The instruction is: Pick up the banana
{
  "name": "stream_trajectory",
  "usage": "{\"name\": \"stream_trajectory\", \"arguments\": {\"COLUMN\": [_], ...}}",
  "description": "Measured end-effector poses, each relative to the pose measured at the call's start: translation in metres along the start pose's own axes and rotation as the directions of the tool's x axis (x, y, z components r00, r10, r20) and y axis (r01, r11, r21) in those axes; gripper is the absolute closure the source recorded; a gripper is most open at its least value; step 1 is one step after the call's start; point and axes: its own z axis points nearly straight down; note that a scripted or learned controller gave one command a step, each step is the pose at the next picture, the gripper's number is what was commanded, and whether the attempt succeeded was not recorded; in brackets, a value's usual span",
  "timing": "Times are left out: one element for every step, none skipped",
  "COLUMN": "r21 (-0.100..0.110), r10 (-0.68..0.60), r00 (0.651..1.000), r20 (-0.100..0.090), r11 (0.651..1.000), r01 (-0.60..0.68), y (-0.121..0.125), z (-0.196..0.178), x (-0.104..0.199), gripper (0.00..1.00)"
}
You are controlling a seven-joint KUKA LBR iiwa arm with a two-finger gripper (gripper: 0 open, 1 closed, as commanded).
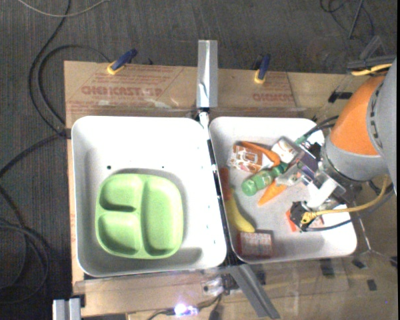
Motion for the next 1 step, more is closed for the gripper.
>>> {"name": "stream_trajectory", "arguments": {"r21": [0.001], "r10": [0.081], "r00": [0.997], "r20": [-0.001], "r11": [0.997], "r01": [-0.081], "y": [-0.0597], "z": [0.0398], "x": [0.0517], "gripper": [0.00]}}
